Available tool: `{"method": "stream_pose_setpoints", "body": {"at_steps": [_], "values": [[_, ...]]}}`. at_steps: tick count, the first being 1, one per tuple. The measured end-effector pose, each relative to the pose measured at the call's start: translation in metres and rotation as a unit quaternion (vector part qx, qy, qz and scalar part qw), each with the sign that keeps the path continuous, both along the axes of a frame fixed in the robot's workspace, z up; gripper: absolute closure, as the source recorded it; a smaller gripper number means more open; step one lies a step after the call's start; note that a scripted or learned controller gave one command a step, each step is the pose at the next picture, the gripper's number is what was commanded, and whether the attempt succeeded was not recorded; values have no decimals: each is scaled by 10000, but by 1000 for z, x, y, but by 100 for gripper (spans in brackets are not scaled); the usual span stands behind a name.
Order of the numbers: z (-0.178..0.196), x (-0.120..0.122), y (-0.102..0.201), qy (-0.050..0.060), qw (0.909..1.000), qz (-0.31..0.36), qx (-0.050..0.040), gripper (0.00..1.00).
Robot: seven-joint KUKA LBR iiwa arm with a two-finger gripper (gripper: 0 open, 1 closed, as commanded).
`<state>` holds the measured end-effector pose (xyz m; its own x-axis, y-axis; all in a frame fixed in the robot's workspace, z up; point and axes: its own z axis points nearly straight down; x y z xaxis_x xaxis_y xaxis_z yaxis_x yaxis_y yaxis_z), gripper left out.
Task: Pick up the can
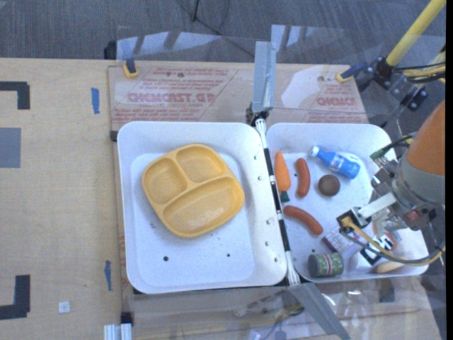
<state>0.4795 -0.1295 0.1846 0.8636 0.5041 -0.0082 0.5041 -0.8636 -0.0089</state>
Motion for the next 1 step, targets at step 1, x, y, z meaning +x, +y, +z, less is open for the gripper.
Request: {"method": "stream_pose_setpoints", "body": {"at_steps": [1], "values": [[0,0,0,0,10000,1,-2,0]]}}
